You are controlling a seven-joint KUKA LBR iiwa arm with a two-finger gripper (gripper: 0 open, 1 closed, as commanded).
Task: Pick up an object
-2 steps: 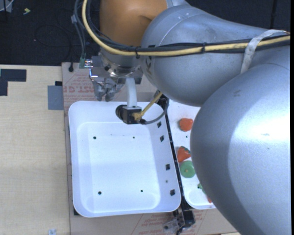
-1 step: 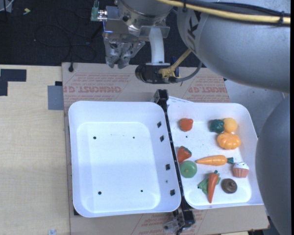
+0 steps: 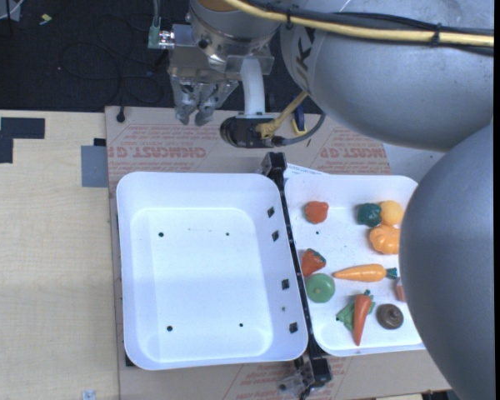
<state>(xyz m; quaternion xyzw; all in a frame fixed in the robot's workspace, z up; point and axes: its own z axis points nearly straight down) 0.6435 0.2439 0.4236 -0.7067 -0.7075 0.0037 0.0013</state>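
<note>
I'm seeing the gripper (image 3: 197,107) hanging above the table's far edge, beyond the left shallow white bin (image 3: 133,223); its fingers look nearly closed with nothing between them, though the view is dim there. The pickable pieces are lying in the right white bin (image 3: 333,192), down and to the right of it. Nearest is the small red plastic tomato (image 3: 317,212); the orange plastic carrot (image 3: 360,272) is lying left-to-right.

Two white bins: the left bin (image 3: 137,223) and the right bin (image 3: 342,202). Toy foods, near the right bin's right edge: two carrots (image 3: 360,272) (image 3: 360,315), two orange-red pieces (image 3: 317,212) (image 3: 312,262), two yellow-orange ones (touching) (image 3: 391,213) (image 3: 384,240), one green round (image 3: 321,287), one dark-green piece (image 3: 368,215), one brown disc (image 3: 390,316).
</note>
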